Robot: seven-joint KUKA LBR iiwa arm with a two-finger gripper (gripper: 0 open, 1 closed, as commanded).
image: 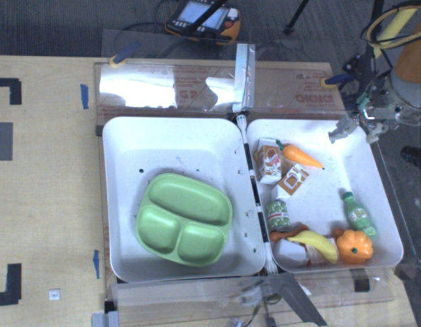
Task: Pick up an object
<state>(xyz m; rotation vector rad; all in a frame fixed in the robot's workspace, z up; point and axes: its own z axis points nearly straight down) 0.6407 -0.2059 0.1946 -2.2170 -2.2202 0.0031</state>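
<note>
The right bin (pixel 381 182) holds an orange carrot (pixel 302 157), two small brown and white cartons (pixel 268 162) (pixel 293 178), a green can (pixel 277 214), a green bottle (pixel 358 214), a yellow banana (pixel 314 242) and an orange pumpkin (pixel 354 246). My gripper (pixel 354 132) hovers over the bin's far right corner, up and to the right of the carrot. Its fingers are spread open with nothing between them.
A green divided plate (pixel 183 216) lies in the left bin (pixel 129 148). A white item (pixel 289 252) sits under the banana. A clear ridge divides the two bins. Cables and a handheld pendant (pixel 200 18) lie beyond the bench.
</note>
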